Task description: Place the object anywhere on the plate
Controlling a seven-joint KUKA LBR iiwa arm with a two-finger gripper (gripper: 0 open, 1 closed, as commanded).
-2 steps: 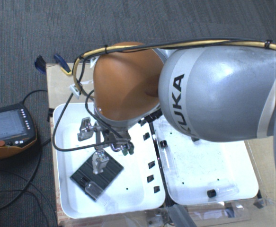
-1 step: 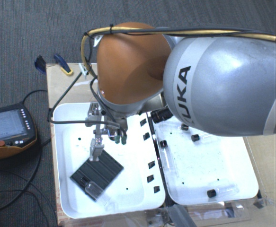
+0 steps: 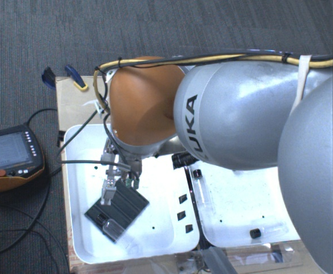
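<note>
One two-finger gripper (image 3: 119,182), finger state indeterminable, sits over the dark ribbed rectangular object (image 3: 118,211) in the left shallow white bin (image 3: 80,153).

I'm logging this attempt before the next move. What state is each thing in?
hand: low over the left bin, right above the dark ridged object; grip unclear.
dark ridged object: lying flat and askew on the left bin's floor.
left bin: holds the dark ridged object.
right bin: holds a small dark piece.
teach pendant: on the floor, screen lit.
</note>
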